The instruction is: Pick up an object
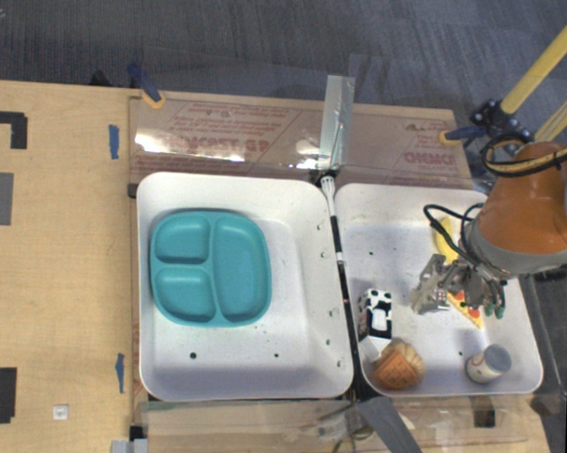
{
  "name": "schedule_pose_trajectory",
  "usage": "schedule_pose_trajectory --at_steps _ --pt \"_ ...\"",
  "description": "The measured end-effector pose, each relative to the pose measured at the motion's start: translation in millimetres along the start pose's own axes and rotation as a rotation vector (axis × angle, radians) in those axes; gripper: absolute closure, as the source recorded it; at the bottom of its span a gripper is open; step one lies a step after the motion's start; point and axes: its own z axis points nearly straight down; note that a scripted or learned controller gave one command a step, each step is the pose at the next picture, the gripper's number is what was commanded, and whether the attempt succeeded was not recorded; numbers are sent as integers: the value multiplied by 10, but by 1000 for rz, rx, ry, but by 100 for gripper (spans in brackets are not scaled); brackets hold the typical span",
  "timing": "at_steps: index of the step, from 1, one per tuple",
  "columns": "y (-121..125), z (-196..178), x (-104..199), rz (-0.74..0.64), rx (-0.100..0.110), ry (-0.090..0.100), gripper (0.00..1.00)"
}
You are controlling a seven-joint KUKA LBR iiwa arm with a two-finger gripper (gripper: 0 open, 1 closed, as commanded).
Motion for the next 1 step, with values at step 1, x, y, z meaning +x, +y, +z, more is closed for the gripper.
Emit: schedule_pose_trajectory --at_steps 1 --pt "555 184 -515 369 -3 2 100"
